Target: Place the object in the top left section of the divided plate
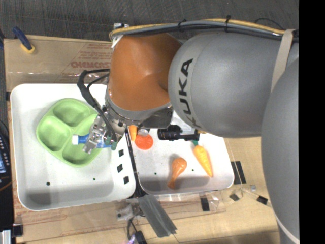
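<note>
Gripper point(95, 139) at centre-left hovers over the green divided plate point(58, 128); finger state cannot be told

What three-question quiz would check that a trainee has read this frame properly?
1. True or false: the green divided plate sits in the left bin.
2. Which lies in the right bin? A) carrot B) banana C) cup
3. The gripper hovers over the plate's ____ edge.

Key: 1 true; 2 A; 3 right.
</note>
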`<action>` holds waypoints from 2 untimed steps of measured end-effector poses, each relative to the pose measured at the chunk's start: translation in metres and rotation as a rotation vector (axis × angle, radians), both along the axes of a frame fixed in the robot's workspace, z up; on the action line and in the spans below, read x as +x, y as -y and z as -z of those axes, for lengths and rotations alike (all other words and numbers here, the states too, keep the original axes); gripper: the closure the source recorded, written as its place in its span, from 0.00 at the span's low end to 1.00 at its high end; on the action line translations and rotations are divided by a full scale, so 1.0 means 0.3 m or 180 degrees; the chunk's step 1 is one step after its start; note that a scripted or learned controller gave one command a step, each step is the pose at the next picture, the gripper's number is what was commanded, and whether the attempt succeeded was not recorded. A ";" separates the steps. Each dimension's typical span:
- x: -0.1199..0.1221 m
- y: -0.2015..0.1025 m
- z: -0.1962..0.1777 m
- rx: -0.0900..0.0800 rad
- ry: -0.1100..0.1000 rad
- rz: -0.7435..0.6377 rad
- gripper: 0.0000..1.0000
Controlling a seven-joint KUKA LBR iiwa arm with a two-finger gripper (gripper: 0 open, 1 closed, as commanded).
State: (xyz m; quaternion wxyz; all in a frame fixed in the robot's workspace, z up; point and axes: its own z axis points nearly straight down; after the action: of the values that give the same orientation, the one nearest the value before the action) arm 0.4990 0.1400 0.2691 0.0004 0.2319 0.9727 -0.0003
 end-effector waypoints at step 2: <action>0.190 0.014 0.105 -0.0001 -0.0001 -0.0710 1.00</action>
State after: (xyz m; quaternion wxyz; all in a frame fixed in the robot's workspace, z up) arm 0.5561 0.1359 0.2377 0.0002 0.1221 0.9925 -0.0005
